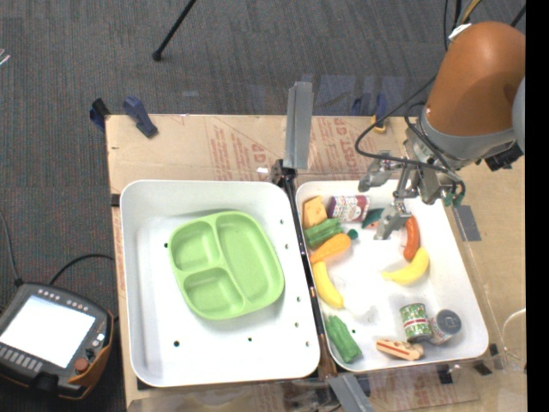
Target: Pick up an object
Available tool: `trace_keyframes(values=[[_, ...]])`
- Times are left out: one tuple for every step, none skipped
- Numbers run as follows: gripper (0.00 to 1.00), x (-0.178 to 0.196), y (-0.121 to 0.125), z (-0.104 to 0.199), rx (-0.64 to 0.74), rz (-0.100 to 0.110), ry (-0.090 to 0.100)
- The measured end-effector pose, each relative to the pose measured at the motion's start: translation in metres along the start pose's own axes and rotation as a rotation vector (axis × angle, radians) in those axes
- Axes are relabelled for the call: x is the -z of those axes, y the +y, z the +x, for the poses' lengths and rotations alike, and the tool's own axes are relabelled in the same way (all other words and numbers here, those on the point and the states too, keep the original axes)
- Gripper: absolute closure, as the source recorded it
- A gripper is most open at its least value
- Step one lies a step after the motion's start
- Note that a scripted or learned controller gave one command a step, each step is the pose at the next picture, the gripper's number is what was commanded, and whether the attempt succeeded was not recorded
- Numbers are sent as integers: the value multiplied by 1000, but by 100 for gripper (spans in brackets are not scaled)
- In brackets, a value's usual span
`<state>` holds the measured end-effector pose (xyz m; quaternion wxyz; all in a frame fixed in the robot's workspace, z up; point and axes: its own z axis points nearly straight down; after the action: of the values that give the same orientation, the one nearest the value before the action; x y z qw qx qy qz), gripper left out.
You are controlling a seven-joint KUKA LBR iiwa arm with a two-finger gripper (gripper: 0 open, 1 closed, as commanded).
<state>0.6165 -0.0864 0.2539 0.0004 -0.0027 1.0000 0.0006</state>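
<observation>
We see the arm as a big rounded shell of glossy orange-brown, smooth and domed, catching a soft highlight on its far side. Below the dome runs a grey ring, darker along its underside. A sliver of paler grey casing shows at the right edge of the dome. Thin black cables loop out from the left of the ring and curl back under it, and a yellow and a black cable rise from behind the dome at the far right. Under the ring hangs the gripper, a cluster of bare metal links and brackets, silver-grey with dark joints, ending in slim metal fingers.
</observation>
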Motion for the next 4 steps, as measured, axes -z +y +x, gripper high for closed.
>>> trace_keyframes(values=[[0, -167, -81, 22, -57, 0, 1], [0, -165, -111, 69, -3, 1, -3], [0, -166, -127, 13, -51, 0, -2], [0, -165, -128, 3, -67, 0, -4]])
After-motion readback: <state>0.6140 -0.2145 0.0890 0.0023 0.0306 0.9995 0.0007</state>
